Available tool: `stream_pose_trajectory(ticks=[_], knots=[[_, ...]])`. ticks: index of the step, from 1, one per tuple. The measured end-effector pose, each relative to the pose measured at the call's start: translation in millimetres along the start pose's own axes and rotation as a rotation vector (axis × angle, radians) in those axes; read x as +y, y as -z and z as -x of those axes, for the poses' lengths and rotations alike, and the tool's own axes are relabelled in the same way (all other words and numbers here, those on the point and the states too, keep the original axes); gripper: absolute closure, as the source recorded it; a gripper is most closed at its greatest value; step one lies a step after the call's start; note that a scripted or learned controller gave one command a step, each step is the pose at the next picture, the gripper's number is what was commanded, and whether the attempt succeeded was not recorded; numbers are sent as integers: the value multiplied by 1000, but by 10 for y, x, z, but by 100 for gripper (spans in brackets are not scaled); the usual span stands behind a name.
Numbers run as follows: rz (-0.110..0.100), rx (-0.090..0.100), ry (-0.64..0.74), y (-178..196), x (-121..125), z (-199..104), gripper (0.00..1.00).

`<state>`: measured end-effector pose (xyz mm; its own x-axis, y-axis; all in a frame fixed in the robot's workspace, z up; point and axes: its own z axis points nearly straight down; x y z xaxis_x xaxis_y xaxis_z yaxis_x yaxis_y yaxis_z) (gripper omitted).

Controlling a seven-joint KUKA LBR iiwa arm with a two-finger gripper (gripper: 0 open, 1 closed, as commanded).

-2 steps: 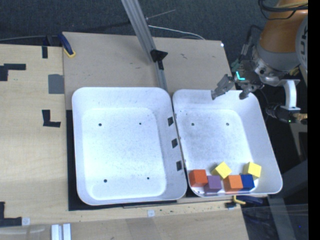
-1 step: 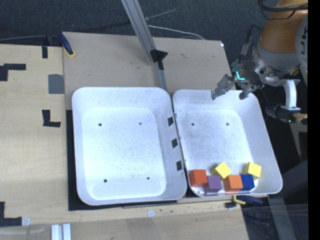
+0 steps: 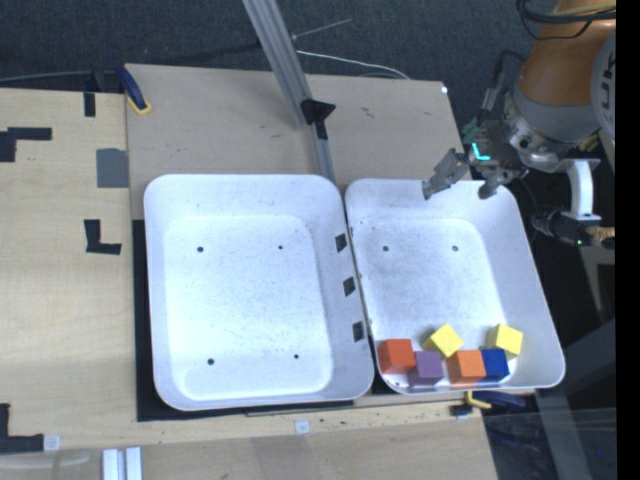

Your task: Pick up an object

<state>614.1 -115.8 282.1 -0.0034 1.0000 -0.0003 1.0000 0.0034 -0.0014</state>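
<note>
On the desk [image 3: 230, 108] we find the left bin [image 3: 170, 298] with nothing lying on its floor, so nothing there offers a grasp. Just beside it, the right bin [image 3: 530, 268] holds every candidate, bunched along its near edge: an orange cube [image 3: 397, 353], a purple cube [image 3: 429, 367], a yellow cube [image 3: 445, 341], a second orange cube [image 3: 466, 366], a blue cube [image 3: 494, 363] and another yellow cube [image 3: 508, 340], several touching. We judge that crowding will hamper a clean pick. The gripper [image 3: 463, 178] hangs over the far rim, well apart from them, fingers spread and holding nothing.
</note>
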Motion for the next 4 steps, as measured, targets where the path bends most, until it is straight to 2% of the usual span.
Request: stream_pose_trajectory(ticks=[1,2,4], knots=[[7,0,1,326,519,68,0],[0,3,3,396,-74,-510,0],[0,1,-1,384,-61,-477,0]])
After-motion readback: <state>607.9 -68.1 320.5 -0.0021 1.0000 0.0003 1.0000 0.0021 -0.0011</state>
